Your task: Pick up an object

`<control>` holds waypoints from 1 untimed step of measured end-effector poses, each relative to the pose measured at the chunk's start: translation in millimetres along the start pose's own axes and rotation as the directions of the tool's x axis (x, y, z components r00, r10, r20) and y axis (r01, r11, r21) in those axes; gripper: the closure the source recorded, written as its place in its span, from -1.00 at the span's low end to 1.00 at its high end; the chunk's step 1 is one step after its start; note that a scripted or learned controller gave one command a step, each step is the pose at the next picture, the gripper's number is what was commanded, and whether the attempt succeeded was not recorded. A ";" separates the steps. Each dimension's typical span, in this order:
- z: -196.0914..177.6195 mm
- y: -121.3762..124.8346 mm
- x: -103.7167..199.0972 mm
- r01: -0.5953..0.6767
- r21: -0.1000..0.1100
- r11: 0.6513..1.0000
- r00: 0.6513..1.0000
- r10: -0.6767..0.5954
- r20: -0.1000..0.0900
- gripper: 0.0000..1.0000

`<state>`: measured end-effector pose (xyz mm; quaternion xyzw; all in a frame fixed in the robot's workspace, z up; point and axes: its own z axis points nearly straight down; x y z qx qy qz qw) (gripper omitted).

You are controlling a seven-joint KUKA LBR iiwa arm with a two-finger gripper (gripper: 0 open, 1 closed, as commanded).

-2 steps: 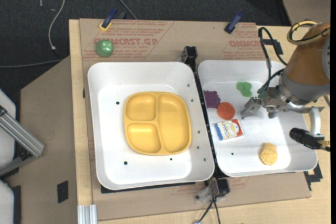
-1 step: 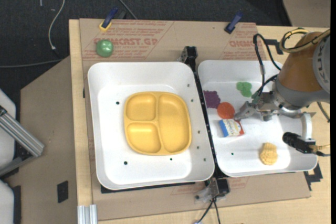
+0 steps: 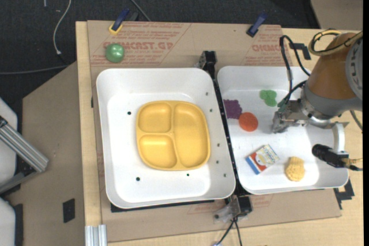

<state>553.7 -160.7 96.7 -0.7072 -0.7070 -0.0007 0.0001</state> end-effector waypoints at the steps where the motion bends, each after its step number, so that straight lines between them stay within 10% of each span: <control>1: -44.9 3.9 -6.0 0.000 -0.003 1.000 1.000 0.000 0.002 1.00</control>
